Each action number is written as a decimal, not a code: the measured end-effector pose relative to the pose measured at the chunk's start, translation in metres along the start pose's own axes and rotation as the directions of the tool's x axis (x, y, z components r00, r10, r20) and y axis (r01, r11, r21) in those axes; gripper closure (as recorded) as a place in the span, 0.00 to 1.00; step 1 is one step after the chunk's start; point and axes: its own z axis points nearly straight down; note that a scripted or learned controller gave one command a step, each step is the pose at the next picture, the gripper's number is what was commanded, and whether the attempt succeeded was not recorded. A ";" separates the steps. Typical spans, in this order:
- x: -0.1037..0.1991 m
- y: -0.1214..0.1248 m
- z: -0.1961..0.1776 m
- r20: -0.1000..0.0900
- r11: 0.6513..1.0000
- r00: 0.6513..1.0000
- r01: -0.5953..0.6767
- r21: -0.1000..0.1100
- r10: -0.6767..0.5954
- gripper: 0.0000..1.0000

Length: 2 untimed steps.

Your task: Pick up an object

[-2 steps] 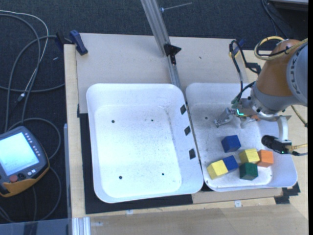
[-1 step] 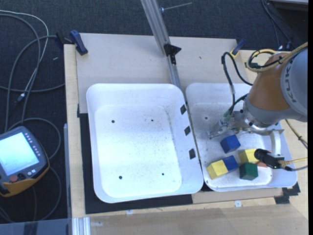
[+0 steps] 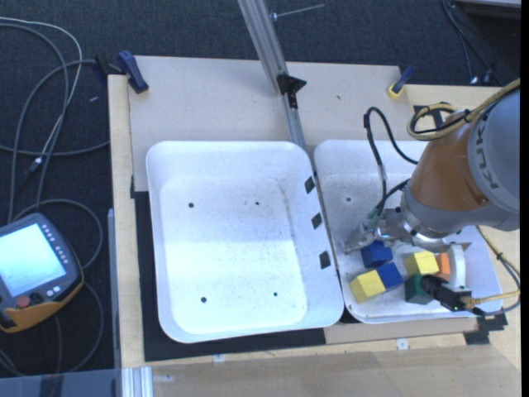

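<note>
Arm is in from the right, wrist low over the right bin. Pincer sits just above the blue block, near the bin's lower middle. Can't tell if the pincer is spread or clenched; the wrist housing blocks most of it, and nothing visible shows the block between the fingers.

Objects are all bunched at the near end of the right bin:
- blue block, directly under the pincer tip
- yellow block, just below-left of the blue one, with another blue piece touching its right side
- second yellow block, right of the blue block
- orange piece, just beside that yellow block, partly hidden
- dark green object, below the second yellow block, near the bin's front rim

Left bin shows only speckled white floor. Both bins sit on the desk, side by side, touching along the middle. Teach pendant lies on the floor to the left, screen lit.
</note>
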 end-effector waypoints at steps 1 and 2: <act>-0.001 0.002 -0.011 0.002 1.000 1.000 0.000 -0.006 0.000 1.00; 0.081 -0.013 -0.104 0.000 1.000 1.000 0.008 -0.012 -0.008 1.00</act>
